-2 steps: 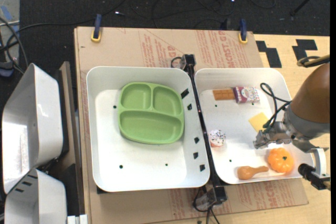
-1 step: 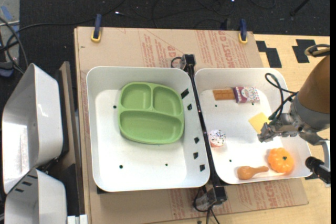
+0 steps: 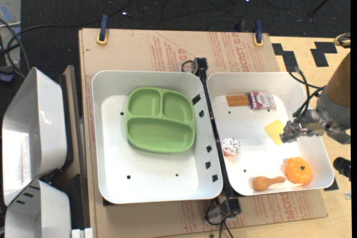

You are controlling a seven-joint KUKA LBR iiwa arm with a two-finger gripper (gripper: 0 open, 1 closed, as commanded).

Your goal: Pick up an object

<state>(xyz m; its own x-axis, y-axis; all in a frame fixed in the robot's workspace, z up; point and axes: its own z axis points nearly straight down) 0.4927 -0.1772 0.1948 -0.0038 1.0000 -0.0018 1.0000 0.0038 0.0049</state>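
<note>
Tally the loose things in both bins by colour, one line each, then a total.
Green: 1, the divided plate in the left bin
Orange: 2, the pumpkin and the drumstick-shaped piece
Yellow: 1, the flat piece
Brown: 1, the bar
Purple and white: 1, the packet
White with red spots: 1, the ball
Total: 7

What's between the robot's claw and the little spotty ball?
In the camera view, a yellow square lies between the gripper and the spotty ball, right beside the gripper.

Red printed lettering ran across the cardboard sheet [image 3: 167, 47] under the two bins, along its far and near edges, but it was too faint and inverted to read.
</note>
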